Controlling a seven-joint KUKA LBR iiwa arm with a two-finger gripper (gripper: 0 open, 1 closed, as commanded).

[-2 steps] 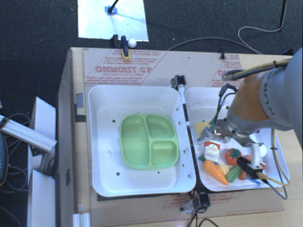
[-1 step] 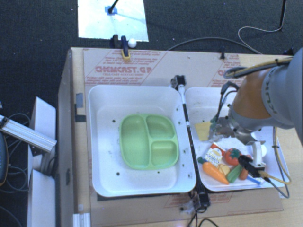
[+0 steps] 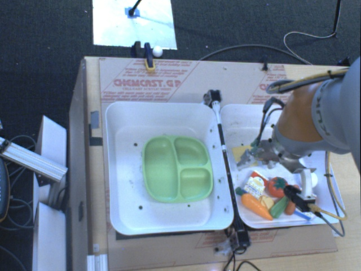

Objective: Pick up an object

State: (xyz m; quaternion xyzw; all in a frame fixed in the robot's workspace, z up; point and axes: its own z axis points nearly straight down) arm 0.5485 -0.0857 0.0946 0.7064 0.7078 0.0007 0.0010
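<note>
Orange band and grey wrist are about all I can make out of my own arm right now, hunched over the right-hand bin. My pincer is down near the yellow slice by the divider, but whether it's released or clenched on anything I honestly cannot tell (the wrist blocks the tips).

So I'd call this the reach-in step, nothing lifted yet as far as I can see. The pile of toy food sits just below my pincer, toward the near rim: a carrot, a tomato, a small packet and something green packed touching each other. Off to the left, well apart, is the green divided plate in the other bin.

Next move, I reckon: settle on one thing, probably the carrot since it lies at the pile's edge, line up across its narrow side, drop, close, lift straight. Crowding is the headache here.
</note>
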